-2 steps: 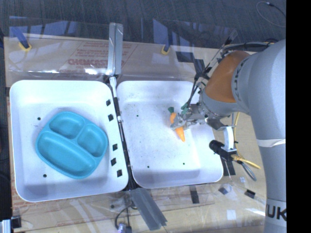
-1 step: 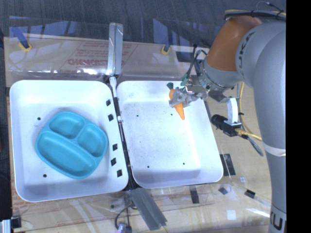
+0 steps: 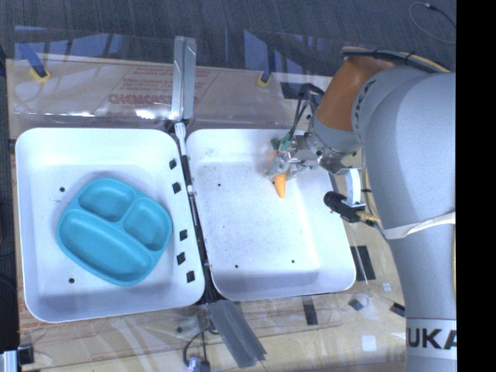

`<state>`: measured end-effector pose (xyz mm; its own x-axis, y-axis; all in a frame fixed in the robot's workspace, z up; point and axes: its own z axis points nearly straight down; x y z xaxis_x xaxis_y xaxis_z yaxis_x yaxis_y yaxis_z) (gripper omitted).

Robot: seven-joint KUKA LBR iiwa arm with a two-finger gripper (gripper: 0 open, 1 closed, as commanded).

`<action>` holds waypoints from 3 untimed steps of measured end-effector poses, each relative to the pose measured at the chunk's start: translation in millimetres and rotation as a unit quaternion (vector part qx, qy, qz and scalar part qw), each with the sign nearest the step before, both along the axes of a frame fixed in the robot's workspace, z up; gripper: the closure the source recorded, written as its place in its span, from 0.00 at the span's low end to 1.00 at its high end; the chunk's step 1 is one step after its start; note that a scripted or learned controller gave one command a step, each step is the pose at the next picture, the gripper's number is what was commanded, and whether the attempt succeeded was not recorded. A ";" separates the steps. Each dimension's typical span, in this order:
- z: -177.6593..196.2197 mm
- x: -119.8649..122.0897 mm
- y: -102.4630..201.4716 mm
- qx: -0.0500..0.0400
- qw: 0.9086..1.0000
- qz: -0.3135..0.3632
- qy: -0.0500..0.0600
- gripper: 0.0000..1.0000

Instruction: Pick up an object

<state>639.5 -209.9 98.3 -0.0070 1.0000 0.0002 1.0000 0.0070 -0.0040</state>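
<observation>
A small orange carrot-shaped object [image 3: 280,186] hangs point-down over the back part of the right bin [image 3: 256,239]. Its upper end sits between the fingers of my gripper [image 3: 282,163], which is shut on it. The gripper is small and metallic, with a green bit near its top, and it reaches in from the grey arm with the orange band [image 3: 341,99] on the right.
The left bin [image 3: 39,208] holds a blue divided plate [image 3: 115,229] with three compartments. A metal divider post [image 3: 184,76] stands at the back between the bins. The big grey arm body [image 3: 411,169] overhangs the right bin's right edge.
</observation>
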 end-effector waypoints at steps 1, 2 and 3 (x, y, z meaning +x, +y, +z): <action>111.0 -29.5 -0.8 0.000 1.000 -0.001 -0.002 1.00; 110.6 -29.5 -0.4 0.000 1.000 -0.001 -0.001 0.00; -6.5 -12.0 3.1 0.000 1.000 0.002 -0.001 0.00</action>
<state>627.5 -206.8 91.8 -0.0112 0.9999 0.0002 0.9999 0.0112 -0.0017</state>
